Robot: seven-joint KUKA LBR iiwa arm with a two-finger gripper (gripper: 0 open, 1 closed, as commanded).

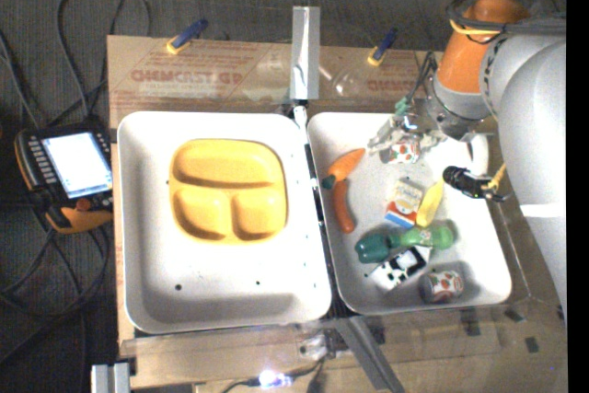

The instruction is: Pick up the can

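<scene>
Now, the big grey arm [538, 106] comes in from the right, over the far right corner of the right bin [502, 290], and its gripper [405, 135] hangs low above that bin's far end, by a small patterned item [405, 150]; whether anything sits in the gripper I cannot tell. The left bin [147, 290] carries just the yellow divided tray [230, 189]. In the right bin lie the orange carrot [342, 184], a green bottle [405, 241], a small carton [403, 202] with a yellow piece [430, 202] beside it, and a black-and-white toy [403, 267]. The can [443, 284] lies on its side at the near right corner, well apart from the gripper. So this looks like the approach: the next move calls for travel toward the near side, then a descent square over the can.
</scene>
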